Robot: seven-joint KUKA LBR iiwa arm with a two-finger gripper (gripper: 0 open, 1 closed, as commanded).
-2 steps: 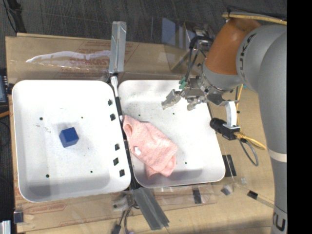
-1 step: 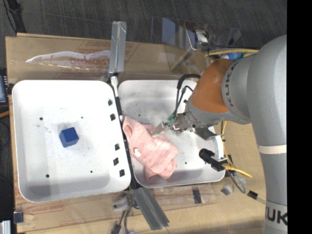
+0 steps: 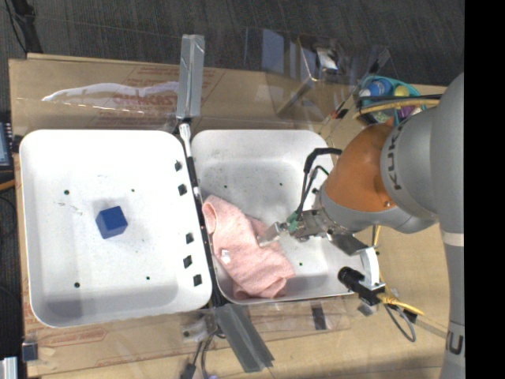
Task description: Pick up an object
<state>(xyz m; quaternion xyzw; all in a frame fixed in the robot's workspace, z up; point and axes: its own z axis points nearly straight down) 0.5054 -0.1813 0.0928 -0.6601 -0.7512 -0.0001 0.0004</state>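
A crumpled pink cloth [image 3: 245, 248] lies in the right bin [image 3: 252, 156], against its left wall and near its front edge. A small blue cube [image 3: 111, 221] sits in the left bin [image 3: 47, 180], a little left of its middle. My gripper [image 3: 271, 235] reaches in from the right, low over the right bin, with its tip at the pink cloth's right edge. The arm's grey body and orange band [image 3: 359, 180] hang over the bin's right side and hide that part of it.
A metal divider strip [image 3: 192, 69] runs between the bins and past their far edge. Black cables loop at the arm's wrist [image 3: 312, 172]. Cardboard [image 3: 102, 93] lies under both bins. Coloured items [image 3: 387, 93] sit at the far right.
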